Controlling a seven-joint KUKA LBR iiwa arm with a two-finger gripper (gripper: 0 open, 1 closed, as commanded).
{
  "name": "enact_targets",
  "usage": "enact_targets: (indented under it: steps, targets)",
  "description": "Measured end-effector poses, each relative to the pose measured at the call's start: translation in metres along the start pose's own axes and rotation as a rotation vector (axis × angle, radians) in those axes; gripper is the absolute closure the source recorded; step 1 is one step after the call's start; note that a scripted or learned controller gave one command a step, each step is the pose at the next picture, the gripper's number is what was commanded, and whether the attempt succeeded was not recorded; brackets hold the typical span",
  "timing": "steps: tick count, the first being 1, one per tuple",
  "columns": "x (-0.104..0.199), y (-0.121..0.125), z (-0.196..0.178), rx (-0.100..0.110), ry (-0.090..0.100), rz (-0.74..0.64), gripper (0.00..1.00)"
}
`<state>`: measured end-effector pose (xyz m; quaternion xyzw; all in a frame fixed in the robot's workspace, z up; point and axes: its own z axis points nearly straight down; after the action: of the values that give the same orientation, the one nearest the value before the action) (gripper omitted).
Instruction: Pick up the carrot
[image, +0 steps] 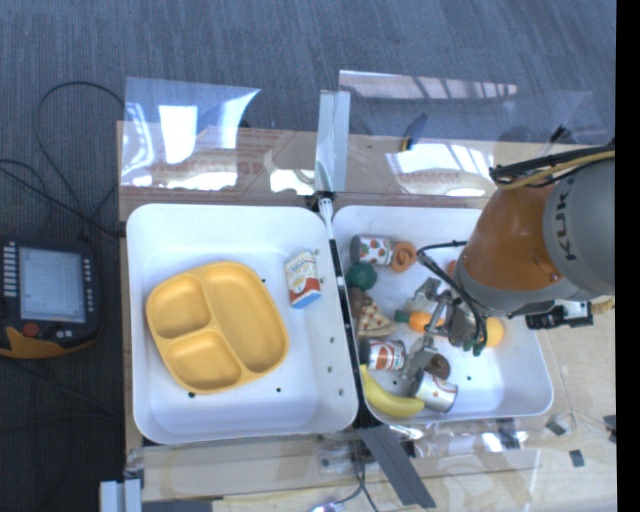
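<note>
Carrot (418, 320) in the right bin (520, 395), mid-bin, small orange piece with a bit of green at its left end, right beside the gripper (432, 335). Sits just right of the pizza slice (375, 320) and above the lower can (386, 355). Not visibly between the fingers, so no hold confirmed. Finger state: cannot tell, hardware blurs into the clutter. Gripper low over the pile, wrist with orange band (505, 250) above it, grey arm coming in from the right. Yellow lemon-like item (492, 332) just right of the gripper, partly hidden. Banana (390, 402) along the bin's lower edge, touching a tipped metal can (437, 392) on its right. Upper area: red-labelled can (373, 250) on its side, orange ring-shaped item (403, 257) just beside it, dark green item (361, 277) below. Left bin (170, 420): yellow three-compartment tray (215, 325) lying flat, small red-and-white carton (303, 278) near the divider, apart from the tray. Teach pendant (48, 295) on the grey carpet well left of the bench, cable looping above it.
</note>
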<state>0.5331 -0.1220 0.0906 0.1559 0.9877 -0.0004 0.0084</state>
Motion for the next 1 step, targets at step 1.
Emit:
enact_targets:
  steps: [1]
  targets:
    - [-0.0346, 0.0179, 0.0013, 0.003, 0.005, 0.175, 0.0]
